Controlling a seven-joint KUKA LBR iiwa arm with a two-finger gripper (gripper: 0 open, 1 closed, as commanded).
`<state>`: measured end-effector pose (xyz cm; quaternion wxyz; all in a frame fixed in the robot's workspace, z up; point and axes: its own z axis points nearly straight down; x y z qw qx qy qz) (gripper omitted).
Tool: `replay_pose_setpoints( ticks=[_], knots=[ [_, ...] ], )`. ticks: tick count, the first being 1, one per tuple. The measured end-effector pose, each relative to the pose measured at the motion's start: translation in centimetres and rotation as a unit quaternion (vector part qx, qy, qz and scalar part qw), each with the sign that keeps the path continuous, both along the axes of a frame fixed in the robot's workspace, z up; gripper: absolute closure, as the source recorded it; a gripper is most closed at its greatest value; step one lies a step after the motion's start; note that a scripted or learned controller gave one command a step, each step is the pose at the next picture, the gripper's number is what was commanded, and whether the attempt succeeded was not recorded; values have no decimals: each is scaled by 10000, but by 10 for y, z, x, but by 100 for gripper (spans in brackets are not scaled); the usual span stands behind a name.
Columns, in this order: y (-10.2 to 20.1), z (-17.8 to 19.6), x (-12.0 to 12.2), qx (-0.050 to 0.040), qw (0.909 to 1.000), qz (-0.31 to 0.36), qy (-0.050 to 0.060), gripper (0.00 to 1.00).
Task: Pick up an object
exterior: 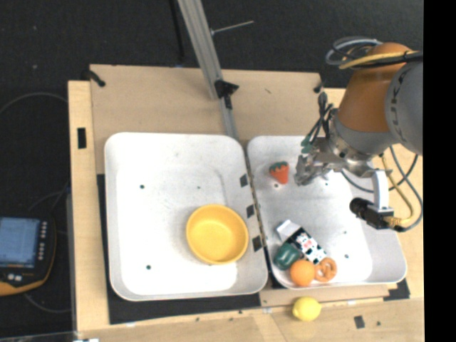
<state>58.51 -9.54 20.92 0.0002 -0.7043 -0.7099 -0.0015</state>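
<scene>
Starting nearest: lemon (306,308) sits on the surface, outside the bins; cluster round the orange (302,273) is packed tight, risking a multi-grab; further back, tool (308,171) hovers beside strawberry (279,172) in right bin (370,258), finger state can't tell, could nudge it away

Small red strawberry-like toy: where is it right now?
The small red strawberry-like toy lies in the right white bin, near its upper left corner, just left of the hand.

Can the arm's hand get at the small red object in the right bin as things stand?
Probably yes. The hand hangs just right of the red object, which lies alone on bare floor of the right bin, apart from the clutter at the near edge.
</scene>
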Motion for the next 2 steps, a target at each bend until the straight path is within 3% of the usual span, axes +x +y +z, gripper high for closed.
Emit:
replay_pose_setpoints(
  ticks=[1, 2],
  knots=[
    [56, 17, -2, -1, 10000, 4, -12, 100],
    [109, 18, -19, -1, 10000, 1, 5, 100]
  ],
)
